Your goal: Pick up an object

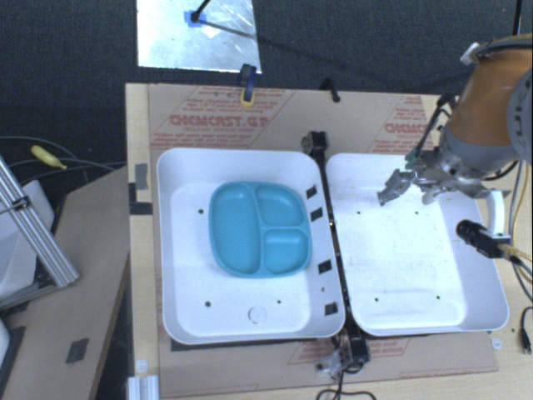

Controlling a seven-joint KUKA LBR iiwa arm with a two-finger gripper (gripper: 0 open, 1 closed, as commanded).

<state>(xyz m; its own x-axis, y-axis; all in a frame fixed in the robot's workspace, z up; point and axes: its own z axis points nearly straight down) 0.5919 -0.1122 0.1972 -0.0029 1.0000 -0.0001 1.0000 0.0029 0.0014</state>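
Fingers: 2 grey fingers (pixel 391 192) point down and to the left over the right bin; from here I cannot tell whether they are spread or closed, and nothing is visible between them.
Gripper: the gripper (pixel 398 188) hangs over the upper part of the right bin (pixel 416 307), near its back wall.
Object: a blue plate (pixel 256 228) with 3 compartments lies flat in the left bin (pixel 187 307), a little above that bin's middle, well apart from the gripper.
Small item: a pale round thing (pixel 257 313) sits on the left bin's floor just below the plate; too faint to say what it is.
Arm: the grey arm (pixel 491 107) with its orange band comes in from the right, above the right bin's far corner.
Bins: 2 white bins sit side by side, touching along a dark middle seam with black clips (pixel 317 215).
Bench: brown board printed with red lettering (pixel 216 119) lies under both bins.
Behind: a shiny silver sheet (pixel 196 23) lies on dark carpet beyond the board.
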